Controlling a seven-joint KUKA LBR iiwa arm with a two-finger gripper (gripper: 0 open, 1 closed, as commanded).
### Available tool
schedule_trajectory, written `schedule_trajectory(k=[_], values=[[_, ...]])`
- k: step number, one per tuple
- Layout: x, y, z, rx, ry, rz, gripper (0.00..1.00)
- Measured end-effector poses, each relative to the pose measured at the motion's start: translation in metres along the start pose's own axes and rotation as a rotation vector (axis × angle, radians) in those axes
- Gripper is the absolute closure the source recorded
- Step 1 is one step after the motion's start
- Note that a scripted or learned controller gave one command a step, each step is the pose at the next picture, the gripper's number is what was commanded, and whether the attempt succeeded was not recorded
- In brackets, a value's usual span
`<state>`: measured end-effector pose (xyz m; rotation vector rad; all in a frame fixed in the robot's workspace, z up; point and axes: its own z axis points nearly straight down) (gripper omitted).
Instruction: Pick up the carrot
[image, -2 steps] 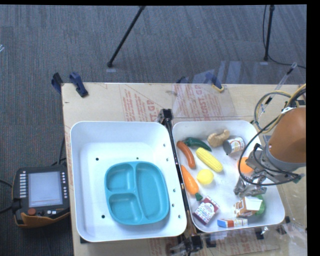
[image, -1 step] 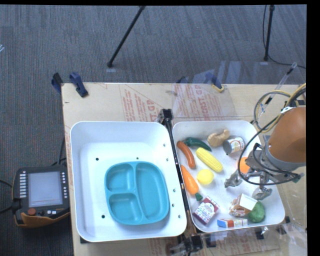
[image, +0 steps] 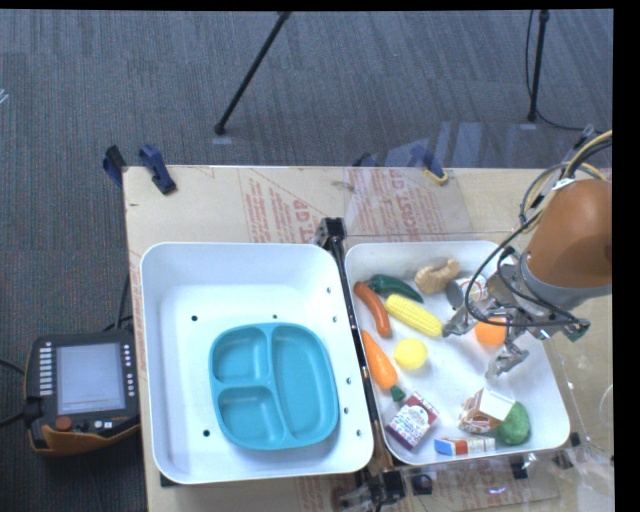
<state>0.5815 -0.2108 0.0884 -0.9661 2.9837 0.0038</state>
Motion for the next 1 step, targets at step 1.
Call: schedule_trajectory(k=[1], values=[[-0.0029, 0.0005, -0.0108, 0.0, -0.006, 0.0, 1.0]])
